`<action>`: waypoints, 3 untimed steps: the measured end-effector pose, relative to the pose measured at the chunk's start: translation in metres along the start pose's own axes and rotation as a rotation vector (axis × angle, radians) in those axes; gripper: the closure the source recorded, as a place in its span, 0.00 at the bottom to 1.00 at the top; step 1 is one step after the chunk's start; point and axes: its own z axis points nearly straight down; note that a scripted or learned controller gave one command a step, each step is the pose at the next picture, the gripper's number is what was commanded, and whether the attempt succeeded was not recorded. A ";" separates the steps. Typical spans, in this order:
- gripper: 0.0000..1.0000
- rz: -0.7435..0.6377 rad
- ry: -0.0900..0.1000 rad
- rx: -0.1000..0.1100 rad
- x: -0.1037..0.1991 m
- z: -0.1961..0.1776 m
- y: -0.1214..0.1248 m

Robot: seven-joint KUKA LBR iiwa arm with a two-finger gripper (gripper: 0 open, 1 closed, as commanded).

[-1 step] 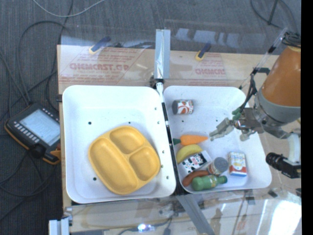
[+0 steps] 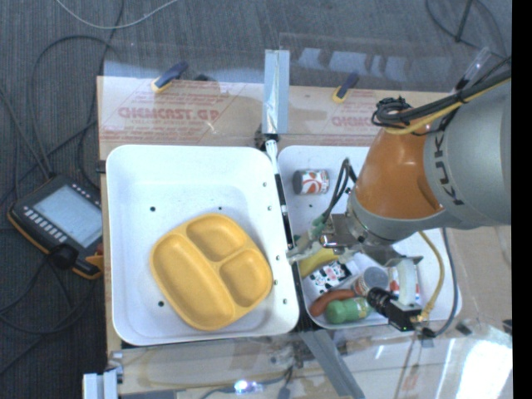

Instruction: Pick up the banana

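Yellow tray [image 2: 210, 271], white bins [image 2: 133, 181]

Divided tray [image 2: 211, 268] in left bin [image 2: 133, 181]; can [image 2: 312, 182] at rear of right bin [image 2: 366, 158], banana [image 2: 318, 261] near its front-left.

Vantage: one fixed camera above my bench, looking down at a slant.
Facing: toward 12 o'clock, where grey carpet and cables lie.
Nearness: far enough to frame both shallow white plastic bins [image 2: 116, 223].
My entry: my grey, orange-banded arm [image 2: 416, 181] comes from 3 o'clock.
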 end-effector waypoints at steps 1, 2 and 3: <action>0.00 -0.047 -0.002 -0.004 -0.093 -0.016 0.065; 0.00 -0.145 0.000 -0.006 -0.096 0.064 0.010; 0.00 -0.312 -0.009 -0.026 -0.085 0.091 0.007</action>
